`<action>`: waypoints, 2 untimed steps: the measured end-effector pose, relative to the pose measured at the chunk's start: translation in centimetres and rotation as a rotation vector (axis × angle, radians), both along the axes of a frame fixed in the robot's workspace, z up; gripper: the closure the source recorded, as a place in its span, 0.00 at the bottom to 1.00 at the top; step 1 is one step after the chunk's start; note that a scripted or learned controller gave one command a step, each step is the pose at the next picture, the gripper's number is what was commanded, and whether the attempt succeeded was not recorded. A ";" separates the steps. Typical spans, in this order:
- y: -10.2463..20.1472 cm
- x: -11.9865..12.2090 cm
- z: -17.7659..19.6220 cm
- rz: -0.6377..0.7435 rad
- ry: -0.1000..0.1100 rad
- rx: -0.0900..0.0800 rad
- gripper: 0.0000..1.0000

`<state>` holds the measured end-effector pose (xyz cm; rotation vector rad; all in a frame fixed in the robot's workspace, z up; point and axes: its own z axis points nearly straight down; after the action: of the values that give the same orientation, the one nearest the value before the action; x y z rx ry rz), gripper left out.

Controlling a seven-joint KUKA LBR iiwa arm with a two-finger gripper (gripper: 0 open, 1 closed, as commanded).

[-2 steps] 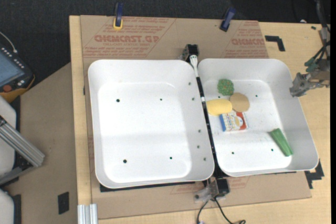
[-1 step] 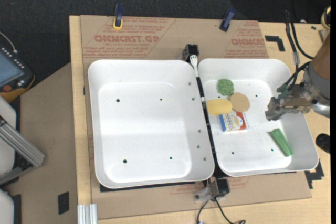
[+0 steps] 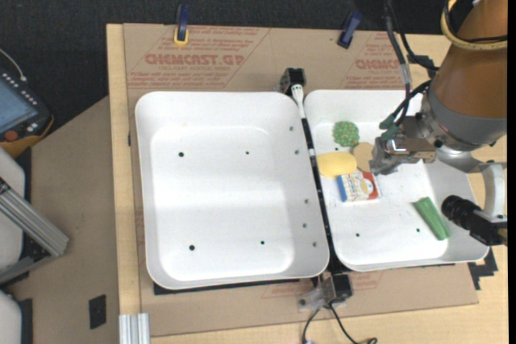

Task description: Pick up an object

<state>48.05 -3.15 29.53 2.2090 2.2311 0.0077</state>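
You look down from one fixed camera above the surface (image 3: 242, 44), tilted at a slant. It sits far enough back to take in both white bins, left (image 3: 161, 173) and right (image 3: 395, 246), with the arm (image 3: 476, 84) entering from your right.

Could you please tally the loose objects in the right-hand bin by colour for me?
Green: 2, the round green object and the green stick
Yellow: 1, the yellow block
Blue, white and red: 1, the small packet
Tan: 1, the tan piece
Total: 5
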 end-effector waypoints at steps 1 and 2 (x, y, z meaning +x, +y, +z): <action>7.1 -0.1 3.3 -0.001 0.000 0.000 1.00; 6.7 0.0 4.1 -0.008 0.002 -0.002 1.00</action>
<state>48.02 3.56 33.68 2.2182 2.2218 0.0038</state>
